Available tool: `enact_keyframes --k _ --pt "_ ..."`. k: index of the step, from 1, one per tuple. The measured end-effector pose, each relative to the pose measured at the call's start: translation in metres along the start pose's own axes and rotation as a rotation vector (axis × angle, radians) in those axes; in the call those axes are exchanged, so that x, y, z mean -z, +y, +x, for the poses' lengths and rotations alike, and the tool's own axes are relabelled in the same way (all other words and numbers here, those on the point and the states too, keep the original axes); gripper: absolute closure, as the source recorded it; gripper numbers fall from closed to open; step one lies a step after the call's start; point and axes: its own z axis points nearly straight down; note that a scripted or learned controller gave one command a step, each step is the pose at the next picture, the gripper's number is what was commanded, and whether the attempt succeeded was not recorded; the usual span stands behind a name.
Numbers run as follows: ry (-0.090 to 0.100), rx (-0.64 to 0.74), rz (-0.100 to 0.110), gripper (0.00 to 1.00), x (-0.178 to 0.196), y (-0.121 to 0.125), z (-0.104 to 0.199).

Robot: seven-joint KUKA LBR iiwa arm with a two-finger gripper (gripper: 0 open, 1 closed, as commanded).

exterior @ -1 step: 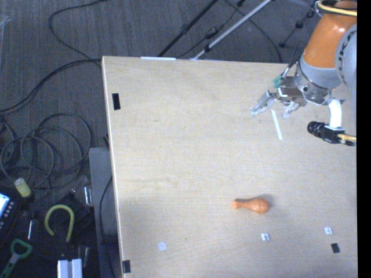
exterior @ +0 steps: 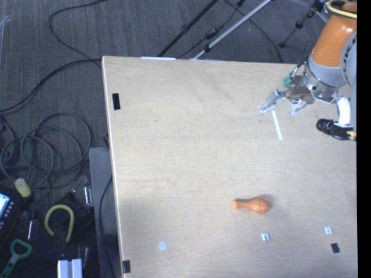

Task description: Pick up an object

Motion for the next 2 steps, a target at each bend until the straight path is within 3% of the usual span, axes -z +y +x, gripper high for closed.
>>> enact_keyframes --k 1,2 --pt "0.001 0.023 0.001 0.0 -0.02 0.001 -0.003" --pt "0.002 0.176 -0.001 0.0 -0.103 0.001 -0.002"
